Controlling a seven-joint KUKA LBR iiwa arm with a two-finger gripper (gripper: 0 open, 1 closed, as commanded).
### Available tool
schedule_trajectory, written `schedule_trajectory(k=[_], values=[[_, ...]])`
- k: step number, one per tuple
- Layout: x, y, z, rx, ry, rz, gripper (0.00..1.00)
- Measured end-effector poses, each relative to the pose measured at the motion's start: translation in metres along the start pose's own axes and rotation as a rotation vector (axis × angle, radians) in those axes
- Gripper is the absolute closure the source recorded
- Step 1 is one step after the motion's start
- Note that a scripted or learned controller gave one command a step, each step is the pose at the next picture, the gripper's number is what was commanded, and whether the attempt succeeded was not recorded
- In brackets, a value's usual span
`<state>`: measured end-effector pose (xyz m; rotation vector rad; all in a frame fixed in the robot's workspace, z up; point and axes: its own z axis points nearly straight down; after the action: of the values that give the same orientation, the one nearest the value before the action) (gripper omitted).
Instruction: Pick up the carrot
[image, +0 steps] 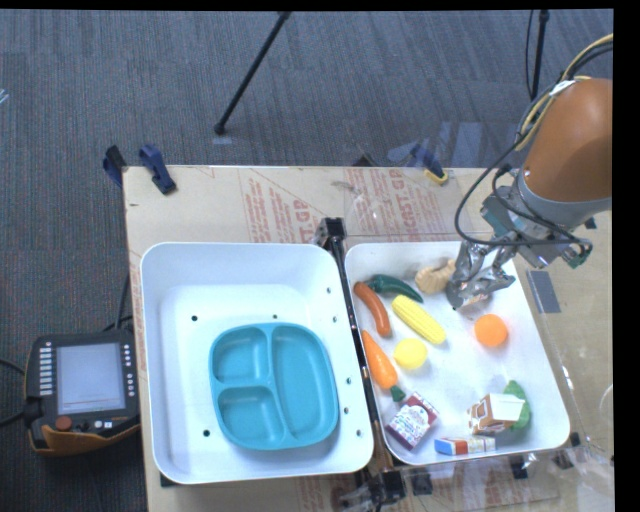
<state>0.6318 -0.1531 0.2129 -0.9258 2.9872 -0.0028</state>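
While the carrot (378, 360) lies untouched by the right bin's (548, 360) left wall, nothing's done yet; gripper (478, 285) hovers well apart, carrying nothing.

Left bin (160, 300): divided plate (272, 385) at centre. Right bin (545, 350): carrot (378, 360) along the left wall, sausage (372, 306) behind it, corn cob (419, 320) to the right, ball (490, 330) further right, cartons (411, 421) at front. Tool (478, 285) over the bin's rear.

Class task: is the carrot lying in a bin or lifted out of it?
In the bin. The carrot lies flat against the left wall of the right bin, and the gripper is apart from it.
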Motion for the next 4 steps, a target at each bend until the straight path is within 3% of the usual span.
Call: schedule_trajectory(k=[1, 2, 3, 4], values=[[0.127, 0.012, 0.041, -0.012, 0.014, -0.132, 1.0], [0.119, 0.009, 0.125, -0.012, 0.009, -0.292, 1.0], [0.117, 0.009, 0.125, -0.012, 0.008, -0.293, 0.0], [0.076, -0.018, 0.124, -0.007, 0.007, -0.025, 0.0]])
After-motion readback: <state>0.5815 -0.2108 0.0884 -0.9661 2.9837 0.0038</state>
